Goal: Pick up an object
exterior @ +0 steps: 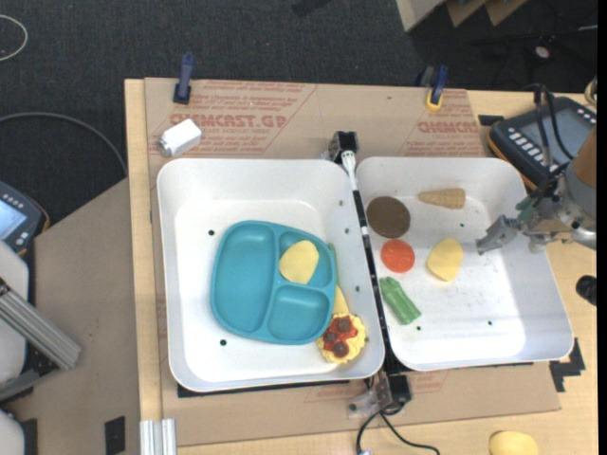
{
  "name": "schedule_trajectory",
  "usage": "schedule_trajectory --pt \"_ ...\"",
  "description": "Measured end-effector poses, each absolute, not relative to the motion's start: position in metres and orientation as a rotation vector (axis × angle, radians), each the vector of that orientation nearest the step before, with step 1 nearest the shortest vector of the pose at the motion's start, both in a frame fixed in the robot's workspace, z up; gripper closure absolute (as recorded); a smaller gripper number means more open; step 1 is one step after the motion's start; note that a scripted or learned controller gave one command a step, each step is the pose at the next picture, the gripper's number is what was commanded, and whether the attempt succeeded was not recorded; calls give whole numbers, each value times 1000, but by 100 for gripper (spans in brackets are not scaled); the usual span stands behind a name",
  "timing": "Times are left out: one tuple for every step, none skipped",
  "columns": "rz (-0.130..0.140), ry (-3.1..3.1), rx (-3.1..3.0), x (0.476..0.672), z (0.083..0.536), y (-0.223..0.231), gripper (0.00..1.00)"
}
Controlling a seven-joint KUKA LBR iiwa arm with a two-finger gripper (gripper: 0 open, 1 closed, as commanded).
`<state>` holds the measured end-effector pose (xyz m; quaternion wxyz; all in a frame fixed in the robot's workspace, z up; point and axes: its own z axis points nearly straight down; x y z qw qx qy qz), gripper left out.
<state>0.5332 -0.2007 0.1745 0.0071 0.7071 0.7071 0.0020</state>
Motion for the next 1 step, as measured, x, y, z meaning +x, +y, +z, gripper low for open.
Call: schedule_trajectory --pt "4 2221 2219 478 234 -170 0"
